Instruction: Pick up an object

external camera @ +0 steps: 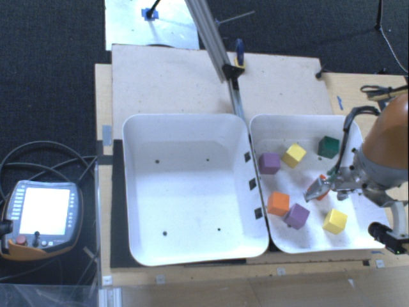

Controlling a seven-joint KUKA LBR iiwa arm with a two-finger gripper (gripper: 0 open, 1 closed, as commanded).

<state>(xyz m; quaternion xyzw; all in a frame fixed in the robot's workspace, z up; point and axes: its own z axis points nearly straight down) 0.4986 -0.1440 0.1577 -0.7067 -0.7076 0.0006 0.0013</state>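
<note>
My gripper (317, 189) hangs low over the middle of the right bin (281, 128), reaching in from the right. A small red-orange piece (323, 195) shows right at its tip, mostly hidden by it; I cannot tell whether it is held. Loose blocks lie around the gripper: an orange block (278, 203) and a purple block (296, 215) to its lower left, a yellow block (335, 220) just below it, a second purple block (269, 162) and a second yellow block (294, 154) to its upper left, and a green block (329, 146) behind it.
The left bin (137, 171) stands beside the right one, sharing a raised middle wall (254, 184). A slanted metal pole (211, 31) crosses the board behind the bins. A teach pendant (39, 219) lies on the floor at far left.
</note>
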